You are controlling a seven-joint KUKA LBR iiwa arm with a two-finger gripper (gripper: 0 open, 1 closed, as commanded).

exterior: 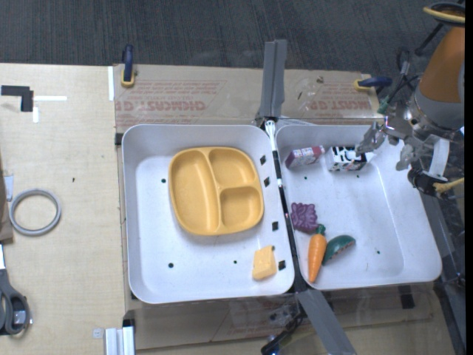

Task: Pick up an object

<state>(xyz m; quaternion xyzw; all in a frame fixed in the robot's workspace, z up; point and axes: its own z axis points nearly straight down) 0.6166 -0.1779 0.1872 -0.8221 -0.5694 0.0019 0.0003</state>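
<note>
Seemingly mid-reach, the gripper hangs by the black-and-white toy at the right bin's far edge, grasp unclear from here, and must drop squarely over it next.

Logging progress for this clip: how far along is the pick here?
Nothing looks lifted yet. The gripper is low at the back of the right bin, right by the black-and-white cow toy, which sits on the bin floor beside the pink-and-white packet. The carrot, purple grapes and green toy lie untouched nearer the front. In hand: closing in on the cow. Left: grasp and lift.
</note>
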